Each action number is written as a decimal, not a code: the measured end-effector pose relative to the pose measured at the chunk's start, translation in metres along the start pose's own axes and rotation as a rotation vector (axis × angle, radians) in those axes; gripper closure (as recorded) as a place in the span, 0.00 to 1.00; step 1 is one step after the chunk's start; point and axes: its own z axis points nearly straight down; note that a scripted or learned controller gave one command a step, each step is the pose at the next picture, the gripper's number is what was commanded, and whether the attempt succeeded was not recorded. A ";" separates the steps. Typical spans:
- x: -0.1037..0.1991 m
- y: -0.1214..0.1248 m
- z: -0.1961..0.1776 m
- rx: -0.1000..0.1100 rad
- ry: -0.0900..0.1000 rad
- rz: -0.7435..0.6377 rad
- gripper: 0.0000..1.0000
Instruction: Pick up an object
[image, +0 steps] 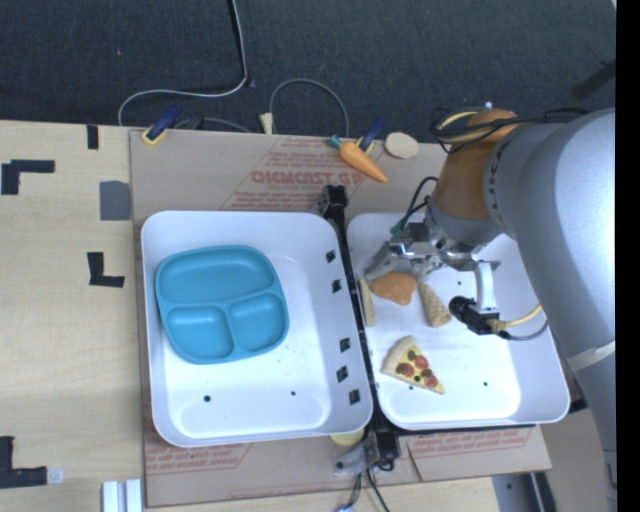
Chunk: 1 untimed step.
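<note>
Bread roll (393, 289) is seen right of centre, lying just below the gripper (405, 256). Whether the gripper grips anything cannot be told.

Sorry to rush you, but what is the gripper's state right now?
Gripper: low in the right bin, just above the orange-brown food piece; open or closed cannot be told.

KUKA iiwa arm (570, 230): large rounded housing, smooth pale grey, matte finish. Orange band (462, 185) wraps the narrower section above the wrist. Wrist assembly: dark metal with small silver parts. Black cable (485, 318) loops beside the wrist, joined to a yellow lead. Claw (400, 262): slim metallic grey fingers.
</note>
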 end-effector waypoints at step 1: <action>0.000 0.001 -0.011 0.000 -0.001 -0.002 1.00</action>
